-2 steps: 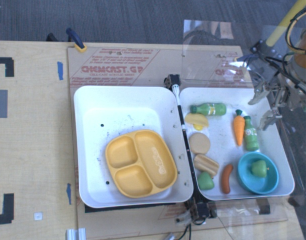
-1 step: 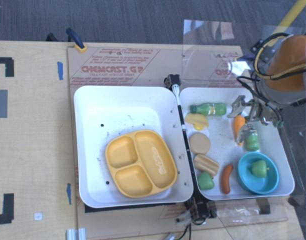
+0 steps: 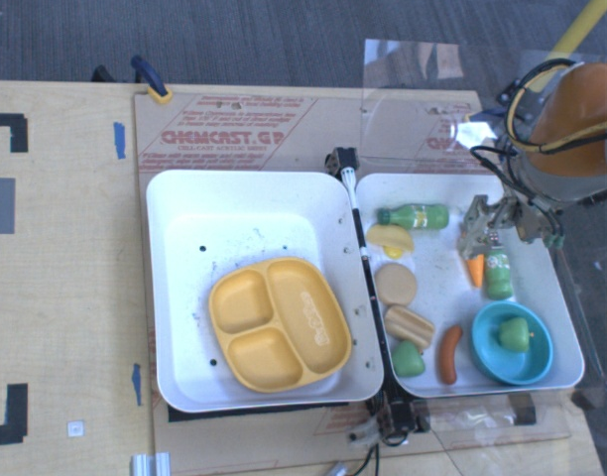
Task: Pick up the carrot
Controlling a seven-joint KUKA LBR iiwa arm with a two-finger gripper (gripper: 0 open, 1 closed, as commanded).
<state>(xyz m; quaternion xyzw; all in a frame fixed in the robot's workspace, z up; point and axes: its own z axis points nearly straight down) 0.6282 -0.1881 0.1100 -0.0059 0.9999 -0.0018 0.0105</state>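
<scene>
Carrot lies in the right bin, wedged beside a green bottle, so I bring my hand in just above its top end, fingers parted, gripping nothing yet.

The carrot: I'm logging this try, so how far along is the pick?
Done: the gripper has reached the right bin and sits just above the carrot. In hand: closing in on it; a grasp isn't visible. Left: the carrot lies on the bin floor beside a green bottle, unlifted.
</scene>
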